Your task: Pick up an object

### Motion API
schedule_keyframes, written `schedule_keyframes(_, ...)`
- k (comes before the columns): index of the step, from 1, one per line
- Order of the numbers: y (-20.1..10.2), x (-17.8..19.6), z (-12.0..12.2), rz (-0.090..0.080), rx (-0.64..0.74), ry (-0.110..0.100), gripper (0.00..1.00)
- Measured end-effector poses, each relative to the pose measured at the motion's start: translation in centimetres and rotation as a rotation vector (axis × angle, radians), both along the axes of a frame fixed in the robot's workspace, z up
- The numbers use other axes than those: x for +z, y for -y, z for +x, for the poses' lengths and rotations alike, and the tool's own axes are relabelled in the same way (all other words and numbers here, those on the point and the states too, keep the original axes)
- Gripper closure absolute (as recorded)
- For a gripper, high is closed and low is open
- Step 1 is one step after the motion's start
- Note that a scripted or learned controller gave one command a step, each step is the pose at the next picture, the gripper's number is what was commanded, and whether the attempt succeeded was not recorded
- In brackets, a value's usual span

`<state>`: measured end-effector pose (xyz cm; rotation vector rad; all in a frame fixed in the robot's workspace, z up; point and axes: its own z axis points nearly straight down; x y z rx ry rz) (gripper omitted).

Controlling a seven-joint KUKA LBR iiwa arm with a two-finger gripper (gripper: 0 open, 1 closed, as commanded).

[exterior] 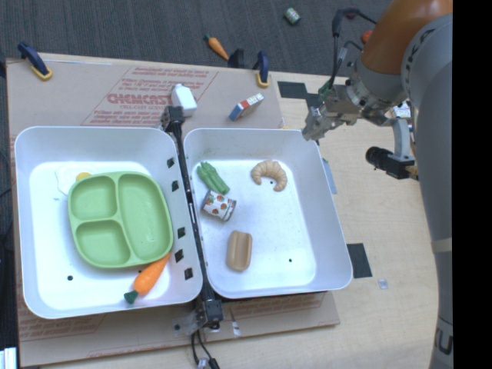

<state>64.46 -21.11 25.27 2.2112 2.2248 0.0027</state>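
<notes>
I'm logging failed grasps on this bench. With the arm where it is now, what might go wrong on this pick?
1. The gripper hangs over the right bin's far rim; a straight descent might strike it.
2. The can lies beside the green pod, so the fingers might nudge both.
3. The curved croissant may slip.

my arm (434,91) is smooth grey casing with a rounded orange band (403,18) above the wrist, thin black cables looping beside it, and a small metallic grey gripper (317,125) at its end.
</notes>
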Motion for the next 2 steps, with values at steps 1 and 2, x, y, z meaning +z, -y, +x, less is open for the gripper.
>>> schedule_keyframes(1,0.0,-0.2,-0.1,0.001,0.0,-0.004,0.0)
schedule_keyframes(2,-0.8,-3.2,-12.8,0.002,-0.001,-0.008,0.0)
